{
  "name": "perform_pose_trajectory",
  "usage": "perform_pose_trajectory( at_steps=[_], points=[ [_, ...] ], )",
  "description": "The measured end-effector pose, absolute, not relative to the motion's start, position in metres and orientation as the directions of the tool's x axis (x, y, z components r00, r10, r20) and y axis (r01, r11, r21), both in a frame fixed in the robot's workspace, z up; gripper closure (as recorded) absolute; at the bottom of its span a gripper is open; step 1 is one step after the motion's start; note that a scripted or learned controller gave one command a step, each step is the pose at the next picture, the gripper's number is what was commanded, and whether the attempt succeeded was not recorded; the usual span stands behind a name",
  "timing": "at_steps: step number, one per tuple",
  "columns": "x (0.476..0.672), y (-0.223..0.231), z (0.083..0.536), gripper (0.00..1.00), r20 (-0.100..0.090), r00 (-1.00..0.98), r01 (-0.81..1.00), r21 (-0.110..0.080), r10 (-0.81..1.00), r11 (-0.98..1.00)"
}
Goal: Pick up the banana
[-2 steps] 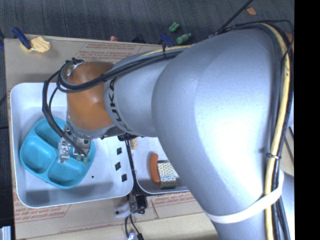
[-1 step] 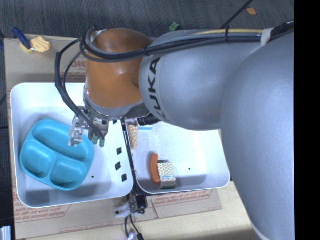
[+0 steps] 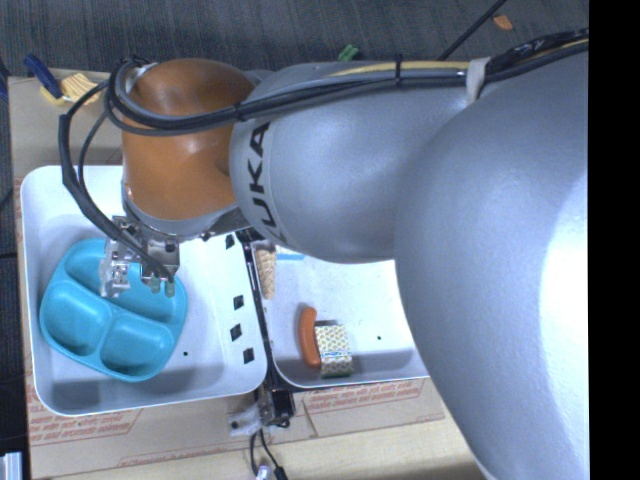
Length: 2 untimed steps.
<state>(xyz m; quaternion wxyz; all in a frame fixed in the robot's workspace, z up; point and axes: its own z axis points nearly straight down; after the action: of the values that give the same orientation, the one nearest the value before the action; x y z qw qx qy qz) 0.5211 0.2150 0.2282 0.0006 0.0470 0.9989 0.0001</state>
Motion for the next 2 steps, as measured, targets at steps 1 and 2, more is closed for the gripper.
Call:
perform_pose_trajectory(
  at_steps=[1,2],
  points=[
    [0.522,0.216,0.239,1.0,-0.003,-0.996,0.091,0.001,0.091,0.996],
    [0.522,0.216,0.249,1.0,-0.004,-0.996,0.089,0.001,0.089,0.996]
  ],
)
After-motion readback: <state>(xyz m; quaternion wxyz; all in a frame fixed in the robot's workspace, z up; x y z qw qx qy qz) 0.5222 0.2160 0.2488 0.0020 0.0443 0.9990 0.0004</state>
